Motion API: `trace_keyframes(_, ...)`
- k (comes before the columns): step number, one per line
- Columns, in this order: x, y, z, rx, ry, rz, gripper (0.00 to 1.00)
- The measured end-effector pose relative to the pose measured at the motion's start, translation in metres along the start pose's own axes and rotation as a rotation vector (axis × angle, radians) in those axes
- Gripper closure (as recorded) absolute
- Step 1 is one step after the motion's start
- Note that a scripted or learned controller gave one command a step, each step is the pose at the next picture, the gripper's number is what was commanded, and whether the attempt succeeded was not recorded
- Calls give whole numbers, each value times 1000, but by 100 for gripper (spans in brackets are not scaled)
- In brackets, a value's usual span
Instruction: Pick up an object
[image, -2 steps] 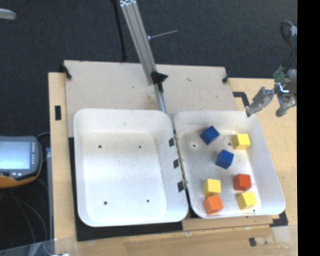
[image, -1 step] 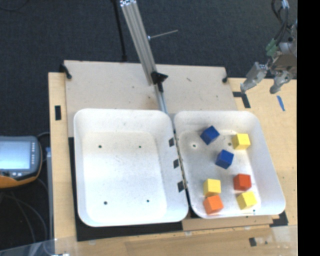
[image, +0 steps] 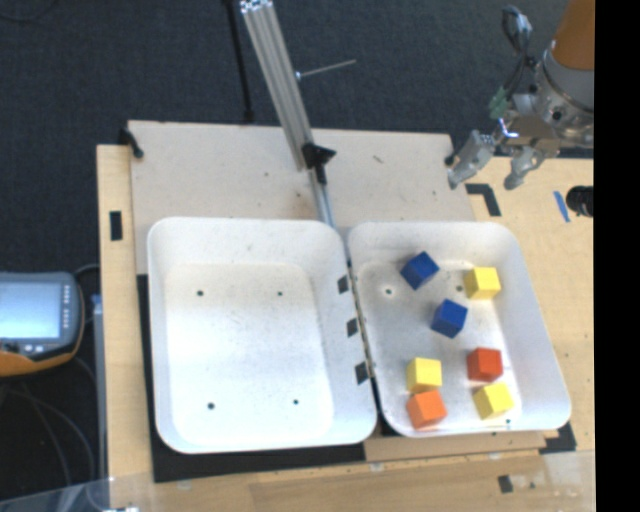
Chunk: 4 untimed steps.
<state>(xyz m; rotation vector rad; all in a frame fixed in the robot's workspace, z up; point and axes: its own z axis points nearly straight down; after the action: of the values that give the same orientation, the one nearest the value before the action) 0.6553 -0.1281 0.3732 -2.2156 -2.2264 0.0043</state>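
One fixed cam above bench (image: 420, 150), slanted downward view, mid distance, both bins in frame, arm (image: 560, 60) entering from right

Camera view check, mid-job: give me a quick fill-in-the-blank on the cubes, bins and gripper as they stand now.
1. All the cubes lie in the ____ bin as the view shows it.
2. The yellow cubes number ____.
3. The gripper hangs with nothing between its fingers, above the bench past the bin's ____ rim.
4. The orange cube sits right below a ____ cube.

Missing words: right; three; far; yellow
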Motion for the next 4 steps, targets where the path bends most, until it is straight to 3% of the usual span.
trace_keyframes(1, -66, -21, -150, -13, -4, 8, 0)
trace_keyframes(2, 28, -30, -96, 1, 3, -4, 0)
trace_keyframes(3, 112, -44, -102, -4, 3, -5, 0)
trace_keyframes(4, 204, -50, -56, 1, 3, -5, 0)
